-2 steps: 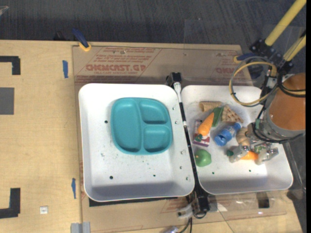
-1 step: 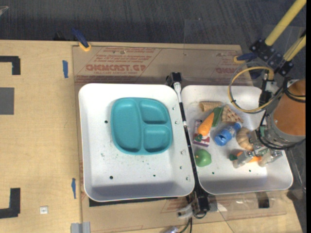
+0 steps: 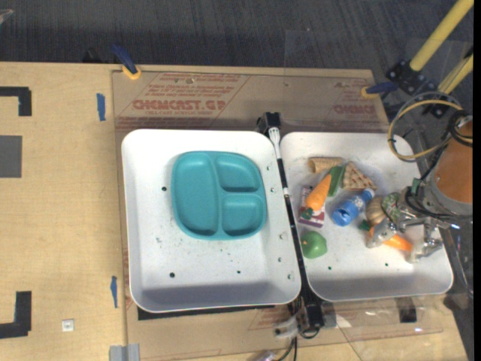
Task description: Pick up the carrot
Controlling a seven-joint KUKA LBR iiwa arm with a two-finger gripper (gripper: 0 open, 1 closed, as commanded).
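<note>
Two shallow white plastic bins sat side by side on the tan wooden bench (image 3: 60, 224), over a sheet of brown printed cardboard (image 3: 188, 100). The left bin (image 3: 150, 277) bore a teal plastic plate with three compartments (image 3: 219, 194), lying near its middle. The right bin (image 3: 361, 277) held a scatter of small toys in its upper half. The grey arm with its orange band (image 3: 455, 173) reached in over the right bin's right rim, and its metal two-finger gripper (image 3: 409, 232) hung low at that side, just beside a small orange piece (image 3: 396, 241) and a tan, rounded item (image 3: 373, 211); whether its fingers were apart or together I cannot tell.

The carrot, an orange tapered toy with a green top (image 3: 321, 189), lay tilted in the upper left part of the right bin, well apart from the gripper. A waffle-patterned tan piece (image 3: 358, 179) lay just right of the carrot's green end, a blue cylindrical toy (image 3: 347, 210) lay below it to the right, and a round green toy (image 3: 313, 244) rested lower, near the bin's left wall.
</note>
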